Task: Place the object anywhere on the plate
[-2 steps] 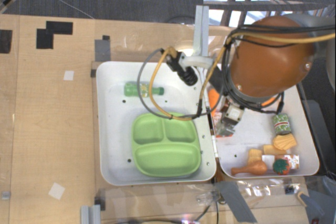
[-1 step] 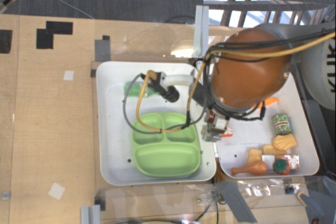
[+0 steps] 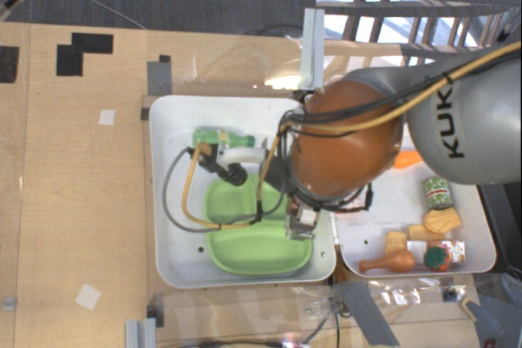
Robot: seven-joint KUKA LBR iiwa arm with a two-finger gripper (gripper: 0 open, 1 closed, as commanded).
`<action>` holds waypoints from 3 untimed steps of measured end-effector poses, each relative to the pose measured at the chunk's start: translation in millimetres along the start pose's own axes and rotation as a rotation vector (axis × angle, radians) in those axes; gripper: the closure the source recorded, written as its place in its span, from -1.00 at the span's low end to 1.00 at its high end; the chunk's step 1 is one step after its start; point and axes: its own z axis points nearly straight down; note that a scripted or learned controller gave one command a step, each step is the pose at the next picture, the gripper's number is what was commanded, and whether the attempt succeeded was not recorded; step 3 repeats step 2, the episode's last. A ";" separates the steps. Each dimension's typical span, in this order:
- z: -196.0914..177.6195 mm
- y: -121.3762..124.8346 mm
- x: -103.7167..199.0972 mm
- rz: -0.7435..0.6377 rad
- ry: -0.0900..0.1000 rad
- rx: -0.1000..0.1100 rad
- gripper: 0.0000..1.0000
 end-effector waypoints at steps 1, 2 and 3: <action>-2.4 1.2 2.1 0.003 0.006 0.000 -1.00; -66.9 -78.3 16.6 0.363 0.010 0.007 -1.00; -66.9 -78.3 16.6 0.363 0.010 0.007 -1.00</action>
